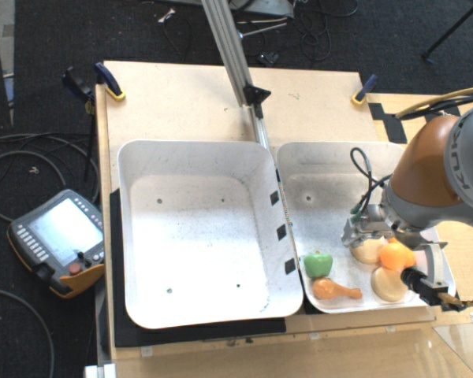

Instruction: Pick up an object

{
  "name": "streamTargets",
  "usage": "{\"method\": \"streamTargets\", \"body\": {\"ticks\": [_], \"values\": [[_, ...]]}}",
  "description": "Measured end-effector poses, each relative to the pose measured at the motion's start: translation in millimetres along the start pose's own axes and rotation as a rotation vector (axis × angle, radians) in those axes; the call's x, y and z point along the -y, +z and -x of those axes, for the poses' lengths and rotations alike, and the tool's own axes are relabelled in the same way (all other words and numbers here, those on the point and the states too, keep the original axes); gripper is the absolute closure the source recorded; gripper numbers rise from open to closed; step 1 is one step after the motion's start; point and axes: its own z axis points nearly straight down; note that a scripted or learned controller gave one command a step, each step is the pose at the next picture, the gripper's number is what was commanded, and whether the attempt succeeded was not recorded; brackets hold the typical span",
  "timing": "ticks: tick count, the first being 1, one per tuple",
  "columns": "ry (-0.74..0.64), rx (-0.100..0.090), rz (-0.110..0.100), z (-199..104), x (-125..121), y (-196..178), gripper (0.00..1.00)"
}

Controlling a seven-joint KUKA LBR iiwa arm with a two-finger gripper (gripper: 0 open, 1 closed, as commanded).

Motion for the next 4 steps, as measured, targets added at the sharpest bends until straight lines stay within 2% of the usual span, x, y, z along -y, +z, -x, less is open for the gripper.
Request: {"method": "streamTargets", "body": {"ticks": [1, 2, 3, 4], "values": [[-0.006, -0.005, -0.008, -0.6, -4.1, -42.4, 1.00], [-0.007, -0.004, -0.004, -3.0, -10.9, -104.8, 1.00], [-0.007, -0.004, -0.006, -2.7, -12.9, -148.5, 1.00], [-0.010, -0.007, -0.012, -45.0, -20.5, -142.9, 1.00]]}}
